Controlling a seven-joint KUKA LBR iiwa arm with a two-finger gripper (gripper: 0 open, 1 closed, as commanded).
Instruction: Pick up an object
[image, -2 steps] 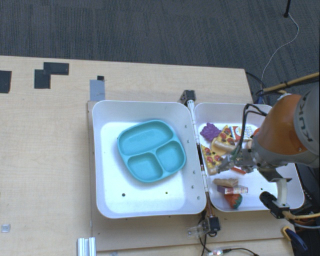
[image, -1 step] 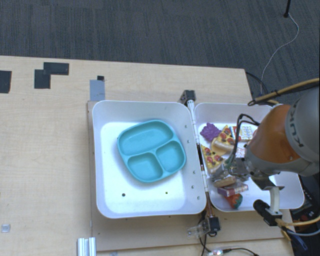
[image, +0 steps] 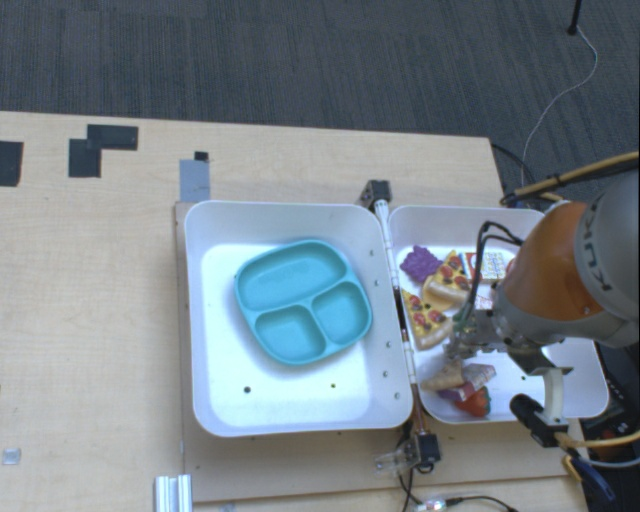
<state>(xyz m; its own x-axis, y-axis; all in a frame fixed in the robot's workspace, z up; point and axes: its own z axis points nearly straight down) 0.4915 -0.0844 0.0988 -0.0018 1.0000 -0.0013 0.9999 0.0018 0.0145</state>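
Lying diagonally in the right bin (image: 596, 388), the pizza slice (image: 428, 318) stays free; pincer (image: 462, 347) state unclear.

Bulky grey KUKA arm (image: 612, 240) with a broad, rounded orange band (image: 545, 270) above the wrist. Grey collar beneath the band, dark metal hand (image: 462, 340) below it. Thin black cable (image: 487, 240) looped along the orange section; smooth, matte casing, no legible markings.
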